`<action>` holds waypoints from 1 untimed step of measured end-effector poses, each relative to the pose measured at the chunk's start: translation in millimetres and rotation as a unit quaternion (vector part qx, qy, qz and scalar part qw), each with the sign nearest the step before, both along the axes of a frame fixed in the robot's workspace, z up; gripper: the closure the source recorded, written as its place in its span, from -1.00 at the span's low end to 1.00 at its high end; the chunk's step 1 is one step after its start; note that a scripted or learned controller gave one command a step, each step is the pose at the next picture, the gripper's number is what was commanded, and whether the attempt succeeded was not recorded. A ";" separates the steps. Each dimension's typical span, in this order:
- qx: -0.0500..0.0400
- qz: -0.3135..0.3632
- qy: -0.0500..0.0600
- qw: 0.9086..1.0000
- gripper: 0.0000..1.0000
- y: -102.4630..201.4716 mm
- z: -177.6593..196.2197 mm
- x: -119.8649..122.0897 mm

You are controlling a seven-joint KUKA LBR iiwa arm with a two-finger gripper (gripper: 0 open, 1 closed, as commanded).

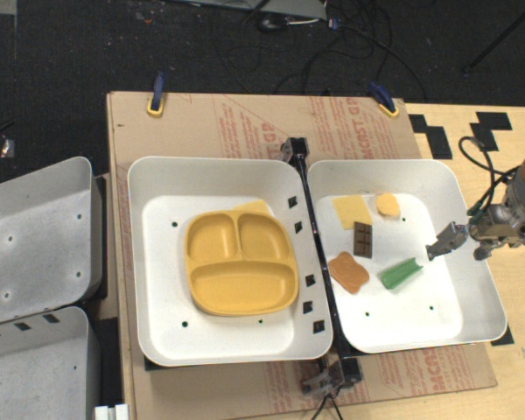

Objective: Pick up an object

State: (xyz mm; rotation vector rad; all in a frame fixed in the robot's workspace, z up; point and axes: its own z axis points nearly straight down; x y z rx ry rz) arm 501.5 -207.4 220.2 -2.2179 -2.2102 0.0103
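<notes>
Tabletop (210,121): a brown board carrying two shallow white bins side by side, so that objects stay corralled within the arm's reach.
Left bin (149,234): holds a yellow divided tray (241,265), lying flat and filling most of the floor; a pale yellow sheet (255,207) peeks out at its far edge.
Right bin (437,182): holds the small candidates for picking, loosely scattered and mostly apart, which leaves room for a grasp.
Candidates: pale yellow square (351,210) and orange-yellow round piece (387,205) on the far side; brown bar (362,238) in the middle; orange-brown piece (349,272) and green block (400,274) nearer.
Tool (444,241): over the right bin's right part, just right of the green block, carrying nothing; whether it is open or closed cannot be told.
Stage: judged as approach; nothing lifted yet.
</notes>
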 end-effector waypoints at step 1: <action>-0.002 0.002 -0.006 1.000 -1.00 0.5 6.2 2.9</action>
